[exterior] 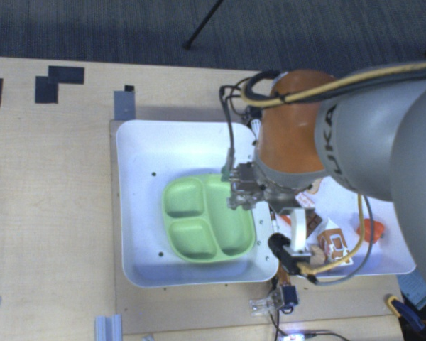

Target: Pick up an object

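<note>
Green tray (202,222) sits in the left bin (138,190), long axis running up-down. My gripper (243,190) hangs over its right edge; can't tell its state.

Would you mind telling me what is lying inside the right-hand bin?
In the right bin a small orange item and a brown-and-white packet are visible. The arm covers most of that bin, so anything beneath it cannot be seen.

Green 3-compartment tray (199,222) lies flat in left bin (138,190).
</note>
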